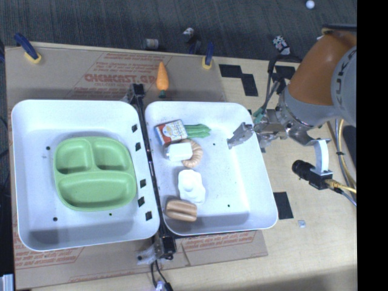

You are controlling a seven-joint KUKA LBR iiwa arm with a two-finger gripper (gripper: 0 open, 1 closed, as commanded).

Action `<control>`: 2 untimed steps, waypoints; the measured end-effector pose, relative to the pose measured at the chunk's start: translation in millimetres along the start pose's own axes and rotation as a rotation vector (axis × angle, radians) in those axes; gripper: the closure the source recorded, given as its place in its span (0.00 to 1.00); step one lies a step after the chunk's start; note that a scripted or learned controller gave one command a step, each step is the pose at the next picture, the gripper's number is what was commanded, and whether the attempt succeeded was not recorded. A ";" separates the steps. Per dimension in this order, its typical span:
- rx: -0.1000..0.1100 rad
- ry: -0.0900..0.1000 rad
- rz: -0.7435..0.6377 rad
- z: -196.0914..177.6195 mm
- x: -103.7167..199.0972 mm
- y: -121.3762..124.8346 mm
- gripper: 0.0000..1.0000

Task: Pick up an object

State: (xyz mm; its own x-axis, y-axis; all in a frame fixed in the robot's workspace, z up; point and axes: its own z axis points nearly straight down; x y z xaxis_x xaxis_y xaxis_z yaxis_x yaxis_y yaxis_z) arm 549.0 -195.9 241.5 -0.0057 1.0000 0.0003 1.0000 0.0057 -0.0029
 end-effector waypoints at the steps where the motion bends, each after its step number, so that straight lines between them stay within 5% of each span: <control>1: 0.000 0.000 -0.001 149.9 11.4 -12.1 0.00; 2: 0.001 -0.001 -0.007 139.6 11.0 -11.7 1.00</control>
State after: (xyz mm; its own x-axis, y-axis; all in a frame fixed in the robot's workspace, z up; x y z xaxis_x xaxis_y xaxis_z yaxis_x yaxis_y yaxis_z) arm 536.8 -185.0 101.9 -0.0128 0.9999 -0.0006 0.9999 0.0128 -0.0038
